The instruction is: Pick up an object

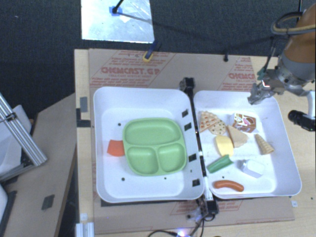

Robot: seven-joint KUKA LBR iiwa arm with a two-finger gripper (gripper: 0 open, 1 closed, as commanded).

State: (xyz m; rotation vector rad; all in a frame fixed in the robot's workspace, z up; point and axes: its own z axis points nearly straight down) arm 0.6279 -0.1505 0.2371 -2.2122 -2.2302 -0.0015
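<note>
The right bin (284,127) holds several toy foods: a waffle piece (211,122), a small brown and white packet (245,122), a yellow wedge (223,144), a tan slice (237,136), a cone (263,144), a green cucumber (219,163), a white block (252,168) and a red sausage (227,185). My gripper (257,94) hangs over the far right rim of that bin, above and to the right of the packet. Nothing shows between its fingers.
The left bin (106,107) holds a green divided plate (153,146) and an orange block (116,148) beside it. A black divider (193,132) runs between the bins. A silver sheet (117,14) lies at the back, and a metal frame (19,137) stands at left.
</note>
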